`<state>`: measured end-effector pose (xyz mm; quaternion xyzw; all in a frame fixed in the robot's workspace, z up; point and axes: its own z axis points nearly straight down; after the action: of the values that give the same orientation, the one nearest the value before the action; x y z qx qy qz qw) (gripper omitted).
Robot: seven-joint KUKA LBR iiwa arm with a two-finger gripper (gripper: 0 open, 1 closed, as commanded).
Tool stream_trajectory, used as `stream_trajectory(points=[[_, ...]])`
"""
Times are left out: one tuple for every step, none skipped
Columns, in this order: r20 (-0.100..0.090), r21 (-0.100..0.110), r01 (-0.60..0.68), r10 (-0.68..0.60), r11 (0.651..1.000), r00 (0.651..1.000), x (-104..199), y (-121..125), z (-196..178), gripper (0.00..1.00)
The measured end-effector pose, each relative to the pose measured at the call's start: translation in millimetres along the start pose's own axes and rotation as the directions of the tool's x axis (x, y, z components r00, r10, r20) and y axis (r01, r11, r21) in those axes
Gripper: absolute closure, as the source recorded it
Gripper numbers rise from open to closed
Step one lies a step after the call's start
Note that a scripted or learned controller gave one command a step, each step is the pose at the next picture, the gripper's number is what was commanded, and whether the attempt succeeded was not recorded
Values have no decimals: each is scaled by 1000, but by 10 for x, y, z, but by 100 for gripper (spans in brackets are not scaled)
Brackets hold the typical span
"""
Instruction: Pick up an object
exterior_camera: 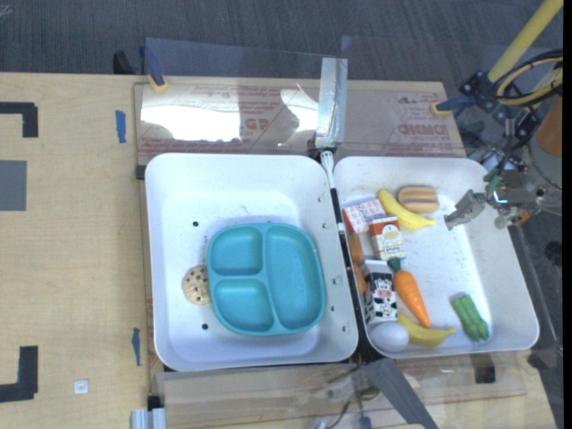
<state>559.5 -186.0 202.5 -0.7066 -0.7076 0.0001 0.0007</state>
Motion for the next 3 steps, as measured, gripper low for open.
stream_trajectory(points=[[-2,7,23,-23,1000,1000,523,-371,750,0],[3,-6,41,-41,999,999,693,-465,930,0],[17,-40,-6,7,999,1000,734,-527,951,0]])
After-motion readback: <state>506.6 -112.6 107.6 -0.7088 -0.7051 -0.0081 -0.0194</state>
